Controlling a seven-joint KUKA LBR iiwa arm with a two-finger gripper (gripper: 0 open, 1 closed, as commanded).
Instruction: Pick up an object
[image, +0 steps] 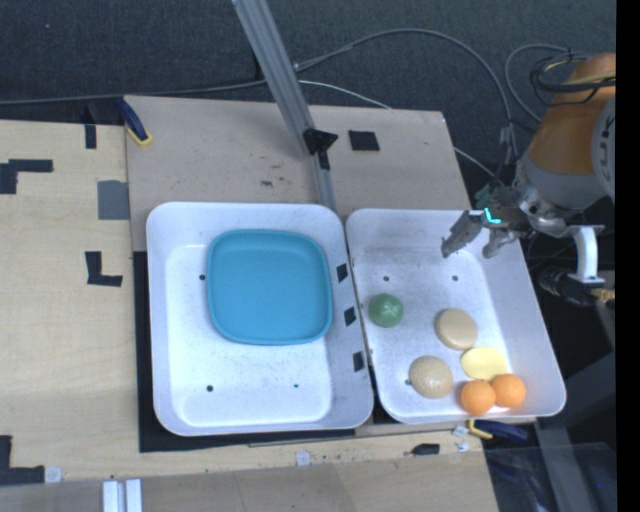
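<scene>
Gripper (476, 238) hovers over the right bin's (400, 232) far right corner, fingers spread apart, nothing between them. Below it, well apart, sit a green ball (385, 310), two beige rounds (456, 328) (431, 376), a yellow piece (484, 361) and two orange balls (477, 396) (509, 390). Left bin (170, 300) carries a blue plate (268, 286). No readable writing anywhere.

No text, label, brand, number or sign can be read in this view. The black tape pieces (28, 172) on the table (60, 300) are plain marks without letters. The white bins (175, 400) carry only small dark specks, and the blue plate (268, 286) has a bare surface. The arm's orange band (572, 125) at 2 o'clock shows no writing that can be made out.
</scene>
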